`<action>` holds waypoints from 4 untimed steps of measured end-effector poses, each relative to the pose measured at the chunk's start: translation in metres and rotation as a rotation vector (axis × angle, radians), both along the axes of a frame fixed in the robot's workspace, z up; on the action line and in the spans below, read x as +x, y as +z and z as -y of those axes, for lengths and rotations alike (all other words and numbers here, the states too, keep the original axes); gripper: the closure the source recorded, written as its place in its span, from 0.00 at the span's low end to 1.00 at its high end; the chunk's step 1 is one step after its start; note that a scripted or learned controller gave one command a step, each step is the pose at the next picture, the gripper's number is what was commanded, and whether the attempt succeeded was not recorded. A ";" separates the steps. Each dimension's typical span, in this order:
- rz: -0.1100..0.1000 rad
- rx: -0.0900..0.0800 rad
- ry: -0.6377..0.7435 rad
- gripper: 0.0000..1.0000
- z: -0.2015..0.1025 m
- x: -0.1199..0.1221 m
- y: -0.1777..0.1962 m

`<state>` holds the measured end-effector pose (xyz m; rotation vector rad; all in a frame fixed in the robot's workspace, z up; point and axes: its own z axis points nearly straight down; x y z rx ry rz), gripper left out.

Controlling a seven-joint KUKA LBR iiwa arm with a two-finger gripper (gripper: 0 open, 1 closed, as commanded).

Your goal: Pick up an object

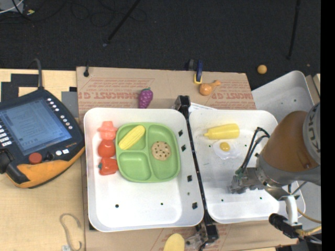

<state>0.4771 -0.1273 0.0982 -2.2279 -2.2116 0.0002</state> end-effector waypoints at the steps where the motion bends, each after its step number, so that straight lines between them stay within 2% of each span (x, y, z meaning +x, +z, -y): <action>1: 0.004 -0.002 0.002 1.00 0.011 0.004 0.053; 3: 0.004 -0.002 0.007 1.00 0.015 0.004 0.131; 4: 0.002 0.000 0.010 1.00 -0.016 0.037 0.137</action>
